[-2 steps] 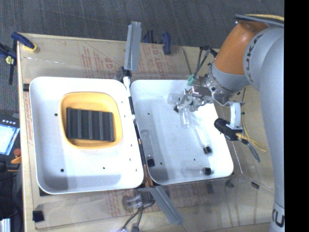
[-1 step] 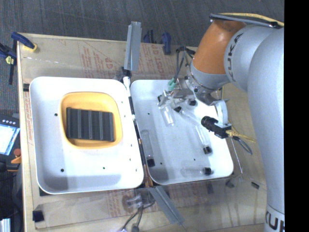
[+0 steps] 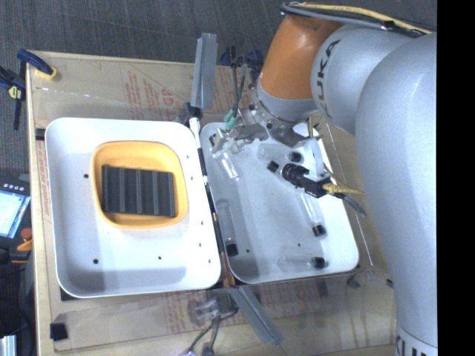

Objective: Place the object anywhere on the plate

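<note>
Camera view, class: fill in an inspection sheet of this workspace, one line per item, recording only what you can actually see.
Surface: a brown board bearing two shallow white bins, left bin and right bin, side by side.
Job's things: a yellow plate with a dark ribbed insert lies in the left bin; no object rests on it.
Clutter: small clear and black pieces are scattered in the right bin; too small to identify.
Grippers: the gripper is over the right bin's upper left corner; finger state and any load unclear.
Cables: a yellow-tipped cable near the wrist; thin wires above the bins.
Surroundings: dark floor; blue clamp at the board's upper left corner; a lit screen at the left edge.
</note>
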`<action>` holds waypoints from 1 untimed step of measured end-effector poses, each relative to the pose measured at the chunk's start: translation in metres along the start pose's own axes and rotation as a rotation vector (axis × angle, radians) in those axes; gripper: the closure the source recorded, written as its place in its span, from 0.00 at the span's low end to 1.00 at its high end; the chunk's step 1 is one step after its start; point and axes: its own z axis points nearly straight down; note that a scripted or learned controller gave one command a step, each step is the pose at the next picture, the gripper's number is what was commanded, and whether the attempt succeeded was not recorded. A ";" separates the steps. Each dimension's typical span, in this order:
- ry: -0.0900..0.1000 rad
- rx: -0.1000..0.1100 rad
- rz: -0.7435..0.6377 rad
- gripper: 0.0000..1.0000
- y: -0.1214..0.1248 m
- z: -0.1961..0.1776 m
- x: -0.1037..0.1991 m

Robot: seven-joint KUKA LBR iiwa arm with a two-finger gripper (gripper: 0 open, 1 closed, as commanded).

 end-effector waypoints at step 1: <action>0.001 0.002 -0.095 1.00 0.005 0.027 0.021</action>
